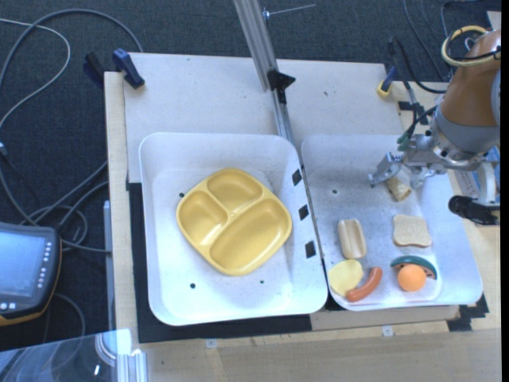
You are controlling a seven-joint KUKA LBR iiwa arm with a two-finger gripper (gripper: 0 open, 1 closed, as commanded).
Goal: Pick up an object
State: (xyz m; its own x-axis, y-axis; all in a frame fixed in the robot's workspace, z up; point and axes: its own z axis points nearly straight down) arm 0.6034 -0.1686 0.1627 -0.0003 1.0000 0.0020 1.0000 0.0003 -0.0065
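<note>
My gripper (393, 173) hangs over the upper right part of the right bin (334, 161), reaching in from the right. A small tan chunk (399, 189) shows right at its tip, touching or just under it; I cannot tell whether it is held. Lower in the same bin lie a toast slice (411, 231), a tan bun (351, 238), a yellow round piece (344, 277), a red sausage (364, 285) and an orange ball (410, 278) against a teal curved piece (415, 262).
The left bin (159, 165) holds a yellow divided plate (235, 220). A metal pole (258, 30) slants down to the gap between the bins. Clamps sit at the bench's back corners, and cables lie on the floor around it.
</note>
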